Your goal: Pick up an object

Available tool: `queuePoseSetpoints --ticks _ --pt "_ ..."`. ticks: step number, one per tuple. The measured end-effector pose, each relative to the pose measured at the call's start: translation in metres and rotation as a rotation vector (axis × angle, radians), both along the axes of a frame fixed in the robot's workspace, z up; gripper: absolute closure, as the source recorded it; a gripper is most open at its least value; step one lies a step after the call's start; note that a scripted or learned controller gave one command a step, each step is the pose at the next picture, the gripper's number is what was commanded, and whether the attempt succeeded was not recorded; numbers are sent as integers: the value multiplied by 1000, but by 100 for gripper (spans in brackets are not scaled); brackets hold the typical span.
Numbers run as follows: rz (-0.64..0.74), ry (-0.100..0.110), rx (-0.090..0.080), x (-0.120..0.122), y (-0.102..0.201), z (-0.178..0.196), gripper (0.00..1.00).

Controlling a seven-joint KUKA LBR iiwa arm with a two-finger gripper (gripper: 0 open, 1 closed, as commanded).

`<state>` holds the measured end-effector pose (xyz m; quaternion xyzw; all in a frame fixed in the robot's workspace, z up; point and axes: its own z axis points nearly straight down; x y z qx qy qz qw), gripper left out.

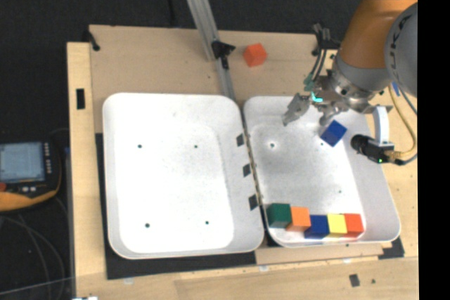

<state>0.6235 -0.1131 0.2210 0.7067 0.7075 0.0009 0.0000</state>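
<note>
**Lift phase: blue cube at the gripper**

Gripper point(320, 112) sits over the right bin point(373, 172), at its 1 o'clock corner. Fingers point(295, 109) splayed apart. Blue cube point(333, 133) hangs tilted just beside them at 5 o'clock; whether anything clamps it I cannot tell. Judged step: lifting. Next move calls for confirming the hold. Cube row point(315, 220) lies at 6 o'clock. No legible writing.

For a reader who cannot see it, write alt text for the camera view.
A grey and orange robot arm's gripper hangs over the right white bin beside a small blue cube. Five coloured cubes line that bin's near wall; an orange cube sits on the bench.
</note>
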Motion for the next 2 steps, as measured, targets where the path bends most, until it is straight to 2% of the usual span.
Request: queuePoseSetpoints --ticks 2 --pt "-1 0 0 0 0 0 0"
